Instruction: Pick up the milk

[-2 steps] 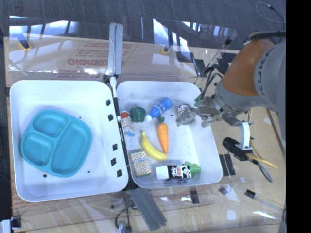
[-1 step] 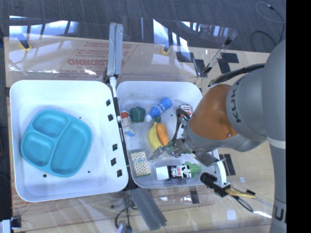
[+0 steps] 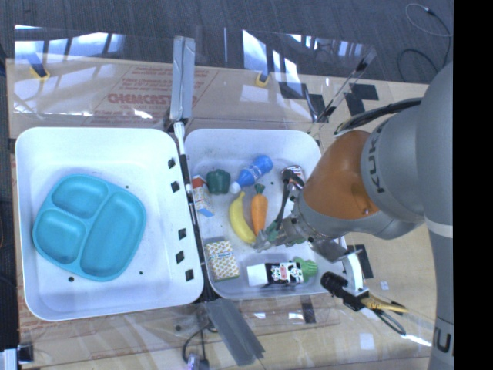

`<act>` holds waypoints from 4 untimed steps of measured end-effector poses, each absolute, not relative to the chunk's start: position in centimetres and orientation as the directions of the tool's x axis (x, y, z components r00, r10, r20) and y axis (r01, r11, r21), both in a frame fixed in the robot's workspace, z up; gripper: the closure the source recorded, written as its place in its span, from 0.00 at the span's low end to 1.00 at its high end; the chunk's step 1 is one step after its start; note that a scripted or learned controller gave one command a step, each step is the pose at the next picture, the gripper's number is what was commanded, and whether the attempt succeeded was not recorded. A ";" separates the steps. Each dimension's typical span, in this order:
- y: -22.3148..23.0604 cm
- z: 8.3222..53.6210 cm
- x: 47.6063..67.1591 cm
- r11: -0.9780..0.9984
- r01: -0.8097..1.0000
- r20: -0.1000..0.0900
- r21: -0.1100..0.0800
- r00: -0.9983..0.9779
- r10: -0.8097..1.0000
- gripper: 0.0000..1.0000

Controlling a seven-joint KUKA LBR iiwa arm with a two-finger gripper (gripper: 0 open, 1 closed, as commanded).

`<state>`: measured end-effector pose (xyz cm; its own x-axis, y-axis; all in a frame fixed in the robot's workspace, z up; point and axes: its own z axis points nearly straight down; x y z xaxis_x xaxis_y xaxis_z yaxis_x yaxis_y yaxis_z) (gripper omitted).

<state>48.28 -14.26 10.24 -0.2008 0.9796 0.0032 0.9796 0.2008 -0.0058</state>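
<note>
The milk (image 3: 281, 272) is a small white carton with black cow patches and a green cap. It lies on its side along the front wall of the right bin (image 3: 254, 136). My gripper (image 3: 269, 237) hangs low in that bin just above and behind the carton, next to the carrot (image 3: 258, 210). Nothing shows clearly between its tips. The grey arm and its orange band (image 3: 339, 195) cover the right part of the bin.
The right bin also holds a banana (image 3: 240, 222), a blue bottle (image 3: 254, 170), a dark green item (image 3: 219, 181), a small red-capped bottle (image 3: 200, 194) and a checkered packet (image 3: 222, 258). A blue divided plate (image 3: 88, 226) lies in the left bin (image 3: 31, 149).
</note>
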 end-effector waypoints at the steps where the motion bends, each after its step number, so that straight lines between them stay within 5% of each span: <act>1: -14.3 10.2 48.3 0.201 0.980 0.003 -0.006 -0.201 0.980 0.00; 2: -21.1 9.4 48.0 0.697 0.717 -0.009 0.005 -0.697 0.717 0.00; 3: -20.9 10.4 48.0 0.701 0.713 -0.006 0.004 -0.701 0.713 1.00; 4: -21.1 18.7 47.7 0.756 0.655 -0.001 0.000 -0.756 0.655 1.00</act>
